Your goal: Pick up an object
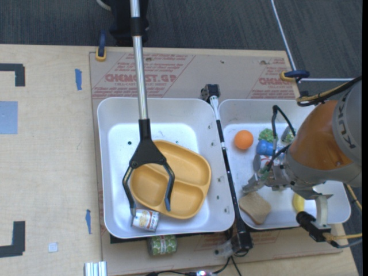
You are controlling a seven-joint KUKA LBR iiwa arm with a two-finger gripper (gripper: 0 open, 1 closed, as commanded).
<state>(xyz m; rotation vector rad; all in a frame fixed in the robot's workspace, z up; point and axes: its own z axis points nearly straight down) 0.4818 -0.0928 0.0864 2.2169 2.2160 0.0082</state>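
My gripper (260, 181) is low in the right bin (247, 117), under the grey arm with the orange band (322, 137). It hangs just above a slice of bread (256, 208) at the bin's front left. An orange ball (244, 140) lies to the gripper's upper left. A blue object (265, 148) and a green leafy piece (267, 135) sit close by, partly behind the arm's cables. A yellow object (298, 202) peeks out from under the arm. I see nothing held.
The left bin (109, 119) holds a yellow divided plate (172, 180), a small tin can (145, 219) at its front, and a black-clawed reach tool on a metal pole (138, 68) resting over the plate. A green can (163, 245) lies on the bench in front of that bin.
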